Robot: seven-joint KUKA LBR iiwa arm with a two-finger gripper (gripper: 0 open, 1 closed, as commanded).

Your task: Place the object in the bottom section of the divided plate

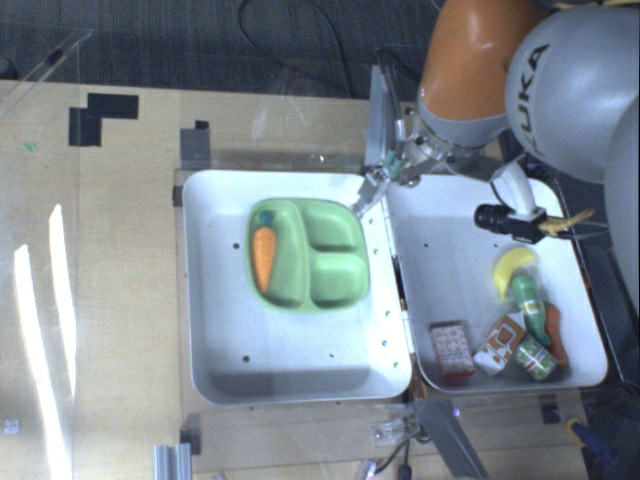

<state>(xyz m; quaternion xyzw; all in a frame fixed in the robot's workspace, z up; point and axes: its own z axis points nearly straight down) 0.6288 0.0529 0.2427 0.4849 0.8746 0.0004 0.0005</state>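
A green divided plate (pixel 308 255) lies in the left white bin (pixel 215 358). It has one long section on its left side and two smaller sections on its right. An orange carrot (pixel 263 257) with a green top lies in the long left section. My gripper (pixel 368 194) hangs just above the plate's upper right corner, over the ridge where the two bins meet. I see nothing held in it. The two smaller sections hold nothing.
The right bin (pixel 440 258) holds a yellow piece of fruit (pixel 513 265), a green bottle (pixel 527 299), an orange item (pixel 553 330), a small brown box (pixel 452 346), a carton (pixel 499 346) and a can (pixel 538 362), all along its right and near side.
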